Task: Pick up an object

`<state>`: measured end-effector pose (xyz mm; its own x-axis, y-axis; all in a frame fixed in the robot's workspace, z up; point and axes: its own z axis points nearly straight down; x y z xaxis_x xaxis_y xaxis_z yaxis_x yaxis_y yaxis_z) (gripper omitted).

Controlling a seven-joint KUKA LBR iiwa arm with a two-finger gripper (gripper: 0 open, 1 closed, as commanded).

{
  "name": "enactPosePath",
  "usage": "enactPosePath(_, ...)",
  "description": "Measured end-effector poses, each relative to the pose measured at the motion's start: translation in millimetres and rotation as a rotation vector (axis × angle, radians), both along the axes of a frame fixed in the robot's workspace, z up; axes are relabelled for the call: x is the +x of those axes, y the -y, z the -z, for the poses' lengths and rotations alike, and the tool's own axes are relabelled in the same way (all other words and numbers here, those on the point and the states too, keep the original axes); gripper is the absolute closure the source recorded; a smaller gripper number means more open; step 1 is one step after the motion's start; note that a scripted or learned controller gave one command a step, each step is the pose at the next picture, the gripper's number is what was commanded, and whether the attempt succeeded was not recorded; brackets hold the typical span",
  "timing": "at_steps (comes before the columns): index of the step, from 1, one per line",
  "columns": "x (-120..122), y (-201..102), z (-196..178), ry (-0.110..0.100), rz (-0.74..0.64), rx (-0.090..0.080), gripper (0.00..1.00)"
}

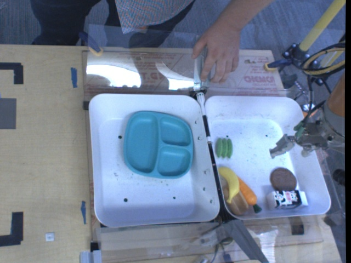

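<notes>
Reaching in from the right, the gripper [282, 146] hangs over the right bin [258, 111], above bare white floor in its right half; whether it is spread or closed I cannot tell, and nothing shows between its tips. Grey wrist parts and loose cables crowd the bin's right rim behind it.

Several objects lie in this bin, any of which could be picked. A round brown puck-like piece [283, 178] sits just below the gripper, apart from it. Right under that, touching or nearly so, lies a small black-and-white carton [286, 199] near the bin's front right corner. Along the left wall a small green ridged item [224, 147] rests by itself. Further forward a yellow banana [230, 183] lies at a slant, with an orange carrot [248, 192] just beside it and a tan lump [236, 203] pressed against both, all three bunched in the front left corner.

The left bin [104, 163] holds a teal divided plate [158, 144] with three compartments, lying flat near its centre.

Beyond the bins a person's hand [218, 53] grips a metal clip [198, 75] at the seam where the two bins meet
</notes>
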<state>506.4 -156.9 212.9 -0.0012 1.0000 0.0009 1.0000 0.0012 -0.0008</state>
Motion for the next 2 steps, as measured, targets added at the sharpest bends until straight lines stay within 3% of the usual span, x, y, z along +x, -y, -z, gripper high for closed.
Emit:
enactPosePath(1,-25,-51,125,0.009,-0.115,-0.002,0.00)
enactPosePath(2,25,-54,125,0.010,-0.156,-0.003,0.00)
